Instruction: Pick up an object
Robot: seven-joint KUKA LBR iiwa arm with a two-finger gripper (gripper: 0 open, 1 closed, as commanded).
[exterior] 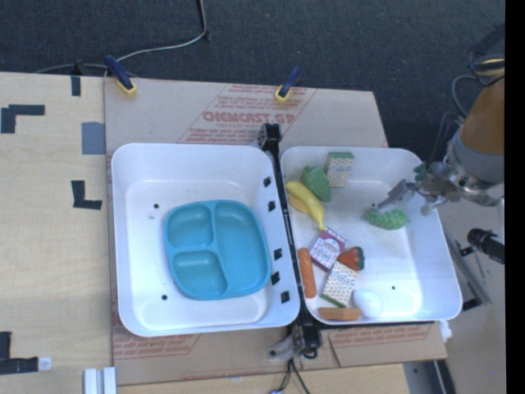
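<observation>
Green broccoli (387, 217) just below jaws (404, 194)

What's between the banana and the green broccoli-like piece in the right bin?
In the camera view, bare white bin floor lies between the banana and the green piece; nothing sits in that stretch.

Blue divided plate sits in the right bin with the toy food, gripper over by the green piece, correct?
Not quite. The camera view shows the blue divided plate alone in the left bin. The toy food is in the right bin, where the gripper hangs by the green piece.
</observation>
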